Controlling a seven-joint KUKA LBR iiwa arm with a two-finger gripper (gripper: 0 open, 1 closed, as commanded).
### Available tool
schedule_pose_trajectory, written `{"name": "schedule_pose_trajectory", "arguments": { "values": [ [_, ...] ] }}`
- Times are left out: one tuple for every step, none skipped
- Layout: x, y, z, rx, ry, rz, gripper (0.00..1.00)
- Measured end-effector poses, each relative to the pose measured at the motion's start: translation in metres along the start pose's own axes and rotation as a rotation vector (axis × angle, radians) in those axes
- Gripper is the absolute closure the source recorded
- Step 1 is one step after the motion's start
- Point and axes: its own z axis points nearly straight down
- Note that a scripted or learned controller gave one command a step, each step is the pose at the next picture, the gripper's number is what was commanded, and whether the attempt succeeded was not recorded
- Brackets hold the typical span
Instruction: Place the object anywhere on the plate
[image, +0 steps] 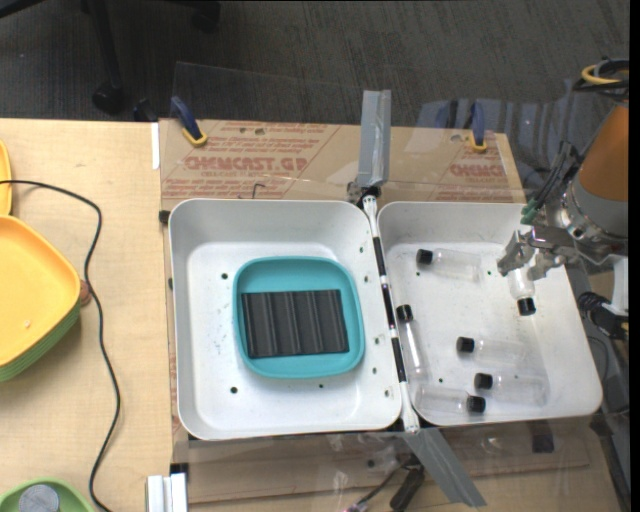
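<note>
The gripper (526, 272) hangs over the right bin (560, 400) at its 2 o'clock corner, the orange-banded arm (605, 160) reaching in from 3 o'clock. A clear vial with a black cap (523, 294) sits clamped between the fingers, cap end pointing down toward 6 o'clock, lifted off the bin floor.

The teal plate (298, 275) lies in the middle of the left bin (200, 300), its dark ribbed centre showing; it is well apart from the held vial, toward 9 o'clock from it.

Other clear vials lie loose in the right bin: one at 11 o'clock (445, 262), one along the 9 o'clock wall (407, 335), one near the centre (480, 346), and two close together at 6 o'clock (490, 392).

A yellow dish (35, 300) rests on the wooden table (120, 420) at the far 9 o'clock side.
</note>
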Motion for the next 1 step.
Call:
{"name": "schedule_pose_trajectory", "arguments": {
  "values": [
    [0.0000,0.0000,0.0000,0.000,0.000,0.000,0.00]
  ]
}}
